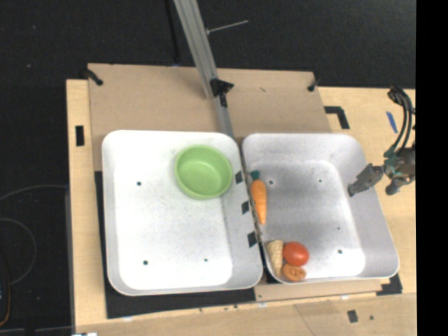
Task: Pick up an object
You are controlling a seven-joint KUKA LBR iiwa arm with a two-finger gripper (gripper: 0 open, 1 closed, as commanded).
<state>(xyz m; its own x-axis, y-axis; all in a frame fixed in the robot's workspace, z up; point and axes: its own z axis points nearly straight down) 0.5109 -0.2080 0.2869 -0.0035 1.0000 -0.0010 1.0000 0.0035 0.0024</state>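
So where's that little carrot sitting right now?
The carrot lies in the right bin, against its left wall, up the wall from the tomato in the near corner.

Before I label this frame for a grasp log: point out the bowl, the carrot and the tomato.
bowl point(204, 173), camera view, middle of its inside.
carrot point(259, 200), camera view, middle of its orange body.
tomato point(296, 253), camera view, top of its red skin.
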